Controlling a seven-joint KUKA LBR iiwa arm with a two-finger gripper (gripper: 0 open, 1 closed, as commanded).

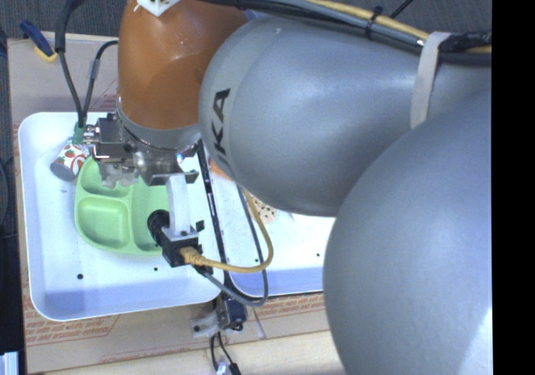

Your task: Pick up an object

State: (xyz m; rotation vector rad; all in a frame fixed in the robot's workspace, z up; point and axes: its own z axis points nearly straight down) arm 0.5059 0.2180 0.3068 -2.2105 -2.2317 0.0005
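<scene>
Over the left white bin (50, 281), gripper (113, 166) parked low on the green divided tray (109, 219); can't tell how wide, wrist blocks it.

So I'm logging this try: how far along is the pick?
Done: the arm has reached into the left bin, with its wrist low over the green divided tray. In hand: nothing I can confirm, since the wrist hides the gripper's tips. The tray lies flat on the bin floor, and a small patterned item sits at its upper left edge. Left: a visible grasp and the lift.
</scene>
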